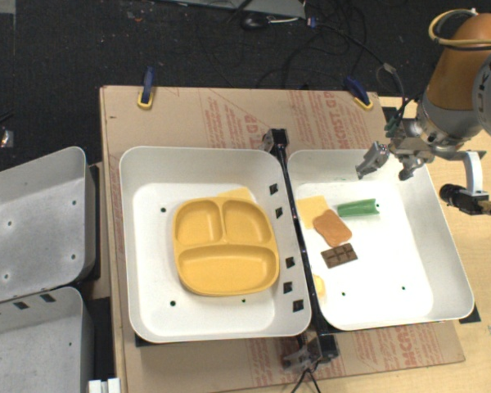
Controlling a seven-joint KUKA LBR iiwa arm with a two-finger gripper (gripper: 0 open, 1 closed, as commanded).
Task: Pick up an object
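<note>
bench (188, 109) | bears: left bin (139, 219); right bin (442, 252)

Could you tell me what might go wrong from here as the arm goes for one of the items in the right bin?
1. The green cylinder may roll away if nudged.
2. The tan piece overlaps the yellow slice, so a grasp could catch both.
3. The gripper, open, hangs near the right bin's far rim; a straight descent may meet the wall instead of an item.
</note>
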